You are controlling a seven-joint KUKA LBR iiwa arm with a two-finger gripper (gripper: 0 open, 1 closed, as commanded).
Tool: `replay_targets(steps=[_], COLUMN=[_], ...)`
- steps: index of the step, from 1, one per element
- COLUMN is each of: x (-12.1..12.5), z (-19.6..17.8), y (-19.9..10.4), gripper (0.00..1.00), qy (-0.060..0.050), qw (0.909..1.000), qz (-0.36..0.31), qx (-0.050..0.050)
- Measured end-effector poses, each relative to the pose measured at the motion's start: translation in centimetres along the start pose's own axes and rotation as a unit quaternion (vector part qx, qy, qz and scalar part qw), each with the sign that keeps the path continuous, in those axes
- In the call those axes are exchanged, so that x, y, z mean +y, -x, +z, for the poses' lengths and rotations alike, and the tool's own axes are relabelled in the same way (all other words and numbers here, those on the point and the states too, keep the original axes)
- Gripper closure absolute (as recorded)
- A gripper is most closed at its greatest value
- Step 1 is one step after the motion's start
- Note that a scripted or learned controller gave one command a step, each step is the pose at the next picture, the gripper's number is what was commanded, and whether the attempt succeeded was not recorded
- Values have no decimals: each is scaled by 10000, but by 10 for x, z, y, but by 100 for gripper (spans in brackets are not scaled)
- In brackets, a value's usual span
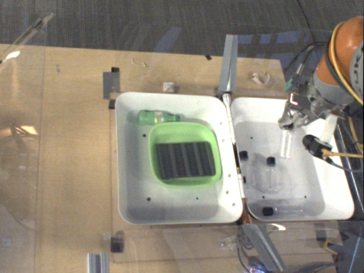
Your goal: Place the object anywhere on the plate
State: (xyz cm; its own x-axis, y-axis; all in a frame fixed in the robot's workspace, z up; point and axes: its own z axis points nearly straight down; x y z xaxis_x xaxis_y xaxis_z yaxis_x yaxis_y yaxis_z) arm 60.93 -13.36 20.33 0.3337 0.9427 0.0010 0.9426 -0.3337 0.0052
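Arm: the grey arm (pixel 341 67) with the orange band enters from the right side and reaches over the upper right part of the right bin.
Claw: the claw (pixel 289 121) is above the upper part of the right bin, near its back wall. It is small and partly blurred here, so one cannot tell how wide it stands or whether it has hold of anything.
Right bin: the shallow white bin (pixel 335 206) holds several clear items with dark caps.
Clear bottle: a transparent bottle (pixel 272 175) with a black cap lies in the middle of the right bin, its cap toward the back. It is apart from the claw.
Clear tube: a thin transparent piece (pixel 285 144) is seen just below the claw; whether it touches the claw cannot be told.
Other clear item: another transparent item with a dark end (pixel 281 210) lies along the front wall of the right bin.
Left bin: the white bin (pixel 131 198) is just beside the right bin, and it carries the plate.
Plate: the green plate (pixel 185 157) sits in the middle of the left bin, with a dark ribbed surface inside it.
Green bottle: a small green bottle (pixel 157 117) lies on its side behind the plate, near the back wall of the left bin, close to the rim of the plate.
Counter: the wooden counter (pixel 57 164) carries both bins.
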Motion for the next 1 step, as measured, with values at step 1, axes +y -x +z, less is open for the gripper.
replay_targets(steps=[1], x=[0], z=[0], y=[0], gripper=[0], qy=[0], qw=[10000], qz=[0], qx=[0])
